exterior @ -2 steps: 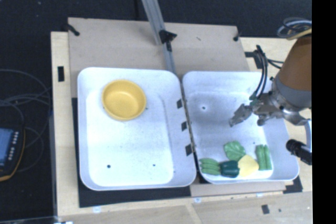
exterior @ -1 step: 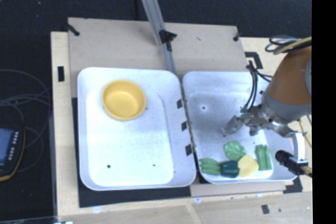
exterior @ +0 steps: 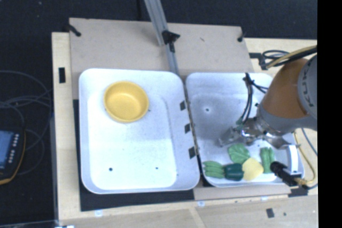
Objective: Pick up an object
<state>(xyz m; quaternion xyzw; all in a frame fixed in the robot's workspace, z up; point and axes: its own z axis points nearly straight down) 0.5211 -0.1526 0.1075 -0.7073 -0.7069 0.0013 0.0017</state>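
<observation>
My gripper (exterior: 233, 138) hangs low over the right bin (exterior: 214, 96), in its near half, at the end of the grey arm with the orange band (exterior: 283, 96). Just below it lies a light green toy (exterior: 239, 152). Along the bin's front edge sit a green pod-like piece (exterior: 213, 168), a dark green block (exterior: 233, 171), a yellow lemon-like piece (exterior: 252, 168) and another green piece (exterior: 266, 158). Nothing can be seen between the fingers.
The left bin (exterior: 133, 163) holds a yellow bowl (exterior: 126, 101) in its far left part. A grey metal pole (exterior: 152, 0) slants down from the top to the gap between the bins. Cables lie off the bench at the left.
</observation>
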